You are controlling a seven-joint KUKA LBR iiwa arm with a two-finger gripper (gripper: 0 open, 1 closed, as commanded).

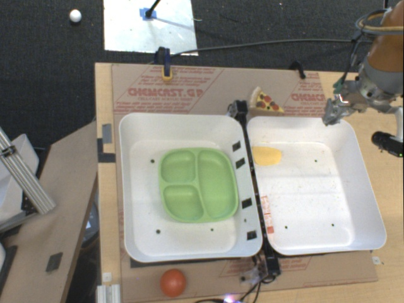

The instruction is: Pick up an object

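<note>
Gripper (332, 113) fingers blurred; arm (380, 55) cut off

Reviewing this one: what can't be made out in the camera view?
- Gripper: small and blurred at the right bin's far corner; its state can't be read.
- Arm: cut off by the right edge.
- Small flat item beyond the bins: looks like a pizza slice, too small to confirm.

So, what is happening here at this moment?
A grey robot arm reaches in from the right, and its claw sits over the far right corner of the right bin. A yellow piece lies in that bin near its left wall, apart from the claw. The left bin holds a green divided tray.
</note>
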